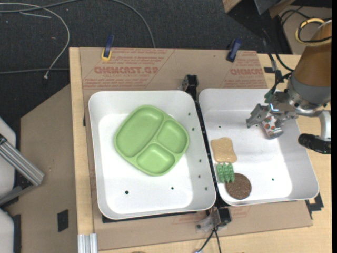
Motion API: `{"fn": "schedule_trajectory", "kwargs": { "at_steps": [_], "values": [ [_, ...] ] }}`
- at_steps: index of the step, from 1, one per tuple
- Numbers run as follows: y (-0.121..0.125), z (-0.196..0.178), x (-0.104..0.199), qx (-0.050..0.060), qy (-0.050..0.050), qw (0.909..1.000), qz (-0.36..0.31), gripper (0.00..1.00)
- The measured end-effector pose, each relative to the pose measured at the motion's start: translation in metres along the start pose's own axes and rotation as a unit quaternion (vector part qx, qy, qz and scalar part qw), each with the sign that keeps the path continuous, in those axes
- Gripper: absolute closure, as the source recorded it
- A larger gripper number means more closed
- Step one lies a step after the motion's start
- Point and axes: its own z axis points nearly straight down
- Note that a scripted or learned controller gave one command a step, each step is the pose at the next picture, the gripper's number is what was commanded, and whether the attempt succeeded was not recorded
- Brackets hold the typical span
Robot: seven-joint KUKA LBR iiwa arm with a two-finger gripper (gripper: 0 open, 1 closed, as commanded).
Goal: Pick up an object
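Two white bins sit side by side on a brown board.

Left bin (105,194): a green divided plate (151,139) with three compartments, lying flat near the bin's middle, turned at an angle to the bin walls.

Right bin (295,186): three small items clustered along its left wall, toward the near corner. A tan cracker-like slab (224,149) lies farthest back. Just in front of it, a small green ridged piece (225,172). Touching or just beside that, a round brown disc (239,186) sits nearest the front rim.

The arm (315,67) comes in from the right, over the far part of the right bin. The gripper (270,121) is low over the bin floor, well apart from the three-item cluster. A small object with red and white markings (271,127) sits right at the fingertips. It looks to be between the fingers, but the wrist hardware crowds the spot, so whether the fingers are closed on it or merely around it cannot be told. Whether it touches the bin floor is also unclear.

Two blue clamps (108,45) hold the board's far edge.
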Motion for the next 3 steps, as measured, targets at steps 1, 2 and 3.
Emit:
{"fn": "schedule_trajectory", "kwargs": {
  "at_steps": [1, 2, 3],
  "values": [
    [0.003, 0.041, 0.004, -0.003, 0.0, 1.0, 0.0, 0.0],
    [0.003, 0.093, 0.005, -0.001, 0.0, 1.0, 0.0, 0.0],
    [0.004, 0.079, 0.004, -0.004, -0.001, 1.0, 0.0, 1.0]
  ]
}}
